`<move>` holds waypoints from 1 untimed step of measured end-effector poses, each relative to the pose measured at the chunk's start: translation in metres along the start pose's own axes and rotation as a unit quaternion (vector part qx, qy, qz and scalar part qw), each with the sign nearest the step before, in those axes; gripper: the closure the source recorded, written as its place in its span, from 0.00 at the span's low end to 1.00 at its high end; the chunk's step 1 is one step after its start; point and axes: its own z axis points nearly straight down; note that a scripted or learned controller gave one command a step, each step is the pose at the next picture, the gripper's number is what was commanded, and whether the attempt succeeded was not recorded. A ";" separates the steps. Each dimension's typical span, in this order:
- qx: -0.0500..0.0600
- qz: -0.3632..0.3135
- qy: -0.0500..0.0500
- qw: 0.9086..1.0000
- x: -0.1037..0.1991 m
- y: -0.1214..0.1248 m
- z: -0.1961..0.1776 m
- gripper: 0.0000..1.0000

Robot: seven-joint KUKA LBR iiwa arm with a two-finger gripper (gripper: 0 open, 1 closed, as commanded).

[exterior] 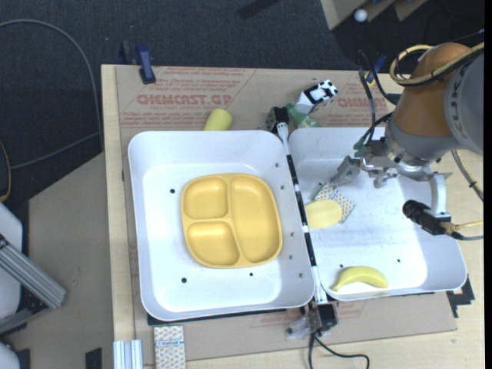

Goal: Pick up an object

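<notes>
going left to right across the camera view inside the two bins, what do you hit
yellow divided plate → pale yellow piece on patterned cloth → banana → gripper

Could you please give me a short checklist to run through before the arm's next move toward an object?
1. Targets in the right bin: banana and pale yellow piece lie apart: ok.
2. Banana away from the bin's rim: not ok, it lies at the near edge.
3. Tool over the right bin: ok.
4. Tool holding an object: cannot tell.
5. Yellow divided plate lying in the left bin: ok.
</notes>
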 end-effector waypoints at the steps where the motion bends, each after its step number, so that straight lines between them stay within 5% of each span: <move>1: -0.004 0.000 -0.001 1.000 0.023 -0.003 0.045 0.00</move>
